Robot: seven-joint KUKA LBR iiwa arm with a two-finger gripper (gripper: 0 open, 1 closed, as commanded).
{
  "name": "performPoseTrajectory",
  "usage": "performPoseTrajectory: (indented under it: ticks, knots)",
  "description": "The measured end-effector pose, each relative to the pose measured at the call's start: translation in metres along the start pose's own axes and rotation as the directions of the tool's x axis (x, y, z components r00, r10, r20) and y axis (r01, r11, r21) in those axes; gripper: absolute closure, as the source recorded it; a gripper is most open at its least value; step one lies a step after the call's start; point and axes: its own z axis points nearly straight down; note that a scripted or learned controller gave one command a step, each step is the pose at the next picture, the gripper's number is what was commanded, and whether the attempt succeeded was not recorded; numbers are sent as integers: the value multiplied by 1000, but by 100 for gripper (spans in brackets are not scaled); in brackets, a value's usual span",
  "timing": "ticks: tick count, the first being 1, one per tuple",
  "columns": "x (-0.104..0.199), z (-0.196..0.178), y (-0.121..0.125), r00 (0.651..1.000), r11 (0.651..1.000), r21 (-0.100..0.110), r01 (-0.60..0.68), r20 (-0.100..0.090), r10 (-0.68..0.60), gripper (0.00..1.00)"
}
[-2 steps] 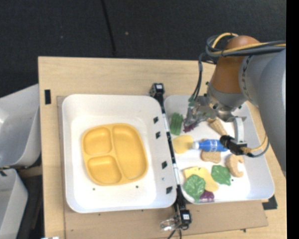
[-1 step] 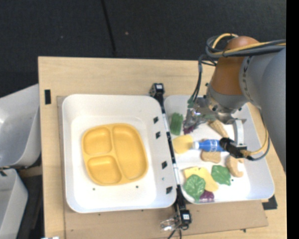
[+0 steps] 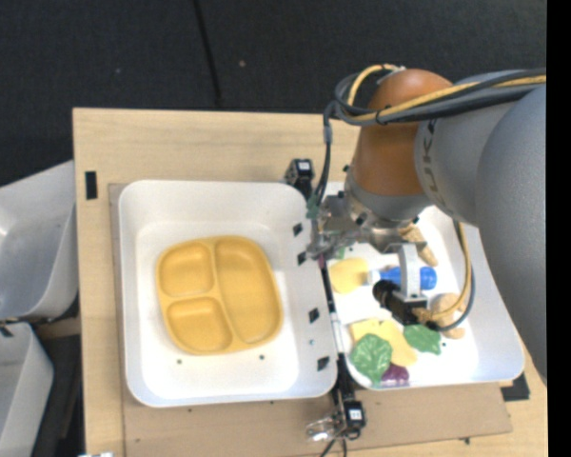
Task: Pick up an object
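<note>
Arm (image 3: pixel 428 150) looms over the right bin (image 3: pixel 490 355), its tool (image 3: pixel 338 241) low above the toys (image 3: pixel 385 350), presumably to grab one; its grip I cannot tell.

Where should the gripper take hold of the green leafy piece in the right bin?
Grip the green leafy piece across its humped middle, coming straight down. It lies flat near the right bin's front-left corner, crowded by a yellow piece and purple bit, so sideways approaches look blocked.

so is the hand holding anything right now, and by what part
Cannot be told: the hand sits low at the right bin's left edge, beside a yellow piece, under the arm.
</note>
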Motion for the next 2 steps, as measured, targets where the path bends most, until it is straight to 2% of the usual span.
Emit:
performPoseTrajectory:
  ticks: [1, 2]
  knots:
    - [4, -113, -31, 1000, 1000, -4, 0, -11, 0, 100]
    - [14, -163, -60, 1000, 1000, 1, 0, -11, 0, 100]
